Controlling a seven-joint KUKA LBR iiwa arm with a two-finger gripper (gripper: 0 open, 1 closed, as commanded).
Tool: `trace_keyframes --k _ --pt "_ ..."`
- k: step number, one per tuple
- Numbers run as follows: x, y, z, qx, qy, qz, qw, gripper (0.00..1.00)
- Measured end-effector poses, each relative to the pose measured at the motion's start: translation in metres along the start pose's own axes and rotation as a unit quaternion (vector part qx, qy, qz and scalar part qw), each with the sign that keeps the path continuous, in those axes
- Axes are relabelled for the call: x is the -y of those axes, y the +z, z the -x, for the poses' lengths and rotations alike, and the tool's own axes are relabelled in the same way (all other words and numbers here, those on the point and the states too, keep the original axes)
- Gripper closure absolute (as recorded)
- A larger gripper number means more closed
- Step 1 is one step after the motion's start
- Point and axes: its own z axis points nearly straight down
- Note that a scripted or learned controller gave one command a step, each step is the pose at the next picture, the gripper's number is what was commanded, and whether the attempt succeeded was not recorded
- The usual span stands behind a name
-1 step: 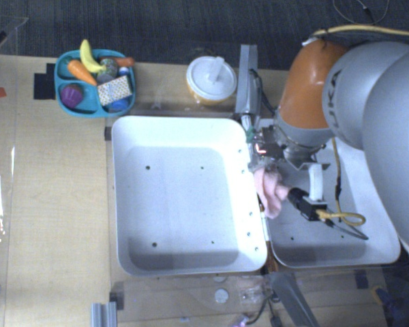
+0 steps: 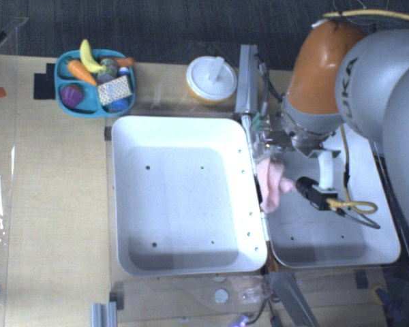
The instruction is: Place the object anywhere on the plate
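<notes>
A pink cloth (image 2: 270,182), seemingly the thing to be moved, is seen hanging at the left edge of the right bin (image 2: 341,251), right of centre in the frame, its long axis running up and down. It lies directly below the gripper (image 2: 269,142); whether it is pinched there cannot be told, the wrist hiding the tip. The plate (image 2: 211,79), a round white one rimmed in yellow, is set up and to the left, beyond the left bin (image 2: 184,196).
</notes>
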Motion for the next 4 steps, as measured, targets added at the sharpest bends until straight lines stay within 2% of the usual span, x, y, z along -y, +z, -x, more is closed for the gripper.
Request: trace_keyframes --k 1,2,3,4 --pt "0.028 -0.010 -0.046 -0.001 -0.200 -0.001 0.9798 1.00" --pt "0.052 -0.015 -0.091 -0.001 -0.393 0.000 0.9197 1.00" --pt "0.076 -0.009 -0.129 -0.002 -0.568 0.000 0.8228 1.00" --pt "0.075 -0.001 -0.132 -0.001 -0.700 0.001 0.7137 1.00"
